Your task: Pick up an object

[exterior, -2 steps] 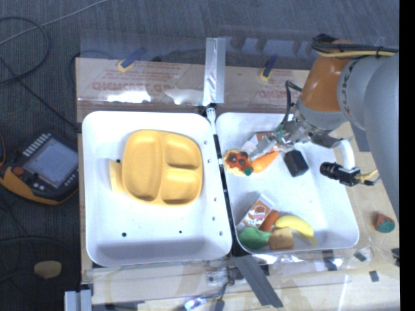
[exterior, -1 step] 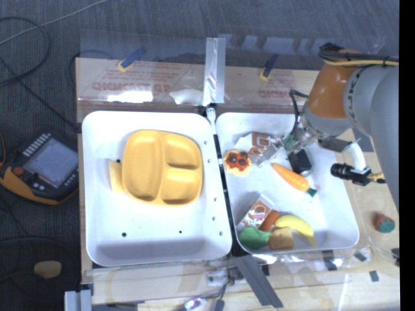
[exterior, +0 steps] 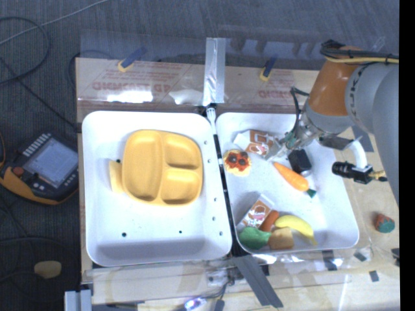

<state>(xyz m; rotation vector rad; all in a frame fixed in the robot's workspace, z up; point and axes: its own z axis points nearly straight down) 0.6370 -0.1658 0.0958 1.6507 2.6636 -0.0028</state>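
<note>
While its claw (exterior: pixel 295 149), aperture impossible to tell, is hovering beside it, the light, rigid orange plastic carrot (exterior: pixel 290 175) is inviting a mid-body grasp.

- One fixed camera is looking down from above the surface (exterior: pixel 97 76), tilted at a slant rather than facing straight down.
- It is sitting far enough back to be taking in both white bins whole: the left bin (exterior: pixel 97 238) and the right bin (exterior: pixel 340 229) are lying side by side across the middle of the frame.
- It is also catching the dark carpet floor (exterior: pixel 39 37) beyond the surface at the top and left.
- The grey arm with its orange band (exterior: pixel 331 86) is entering from the right side of the frame.
</note>
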